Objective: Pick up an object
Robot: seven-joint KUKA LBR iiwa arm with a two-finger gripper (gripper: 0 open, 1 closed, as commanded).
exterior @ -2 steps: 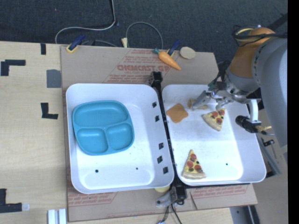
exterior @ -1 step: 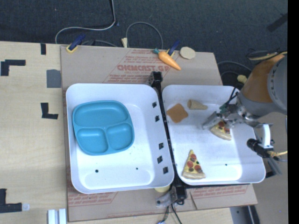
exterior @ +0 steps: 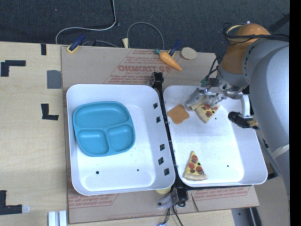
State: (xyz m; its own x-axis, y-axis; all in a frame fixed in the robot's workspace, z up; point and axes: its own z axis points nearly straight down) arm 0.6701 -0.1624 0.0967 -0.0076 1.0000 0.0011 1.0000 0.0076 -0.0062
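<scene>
Blue tray [exterior: 103, 128], white bins [exterior: 141, 173]

red "chemcast" print on cardboard sheet [exterior: 136, 67]

The claw [exterior: 203, 102] covers part of a pizza slice [exterior: 207, 112] — the arm [exterior: 270, 88] runs off the right edge.

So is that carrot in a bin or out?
Out. The carrot lies on the brown board behind the two bins, above the right bin's back-left corner.
</scene>
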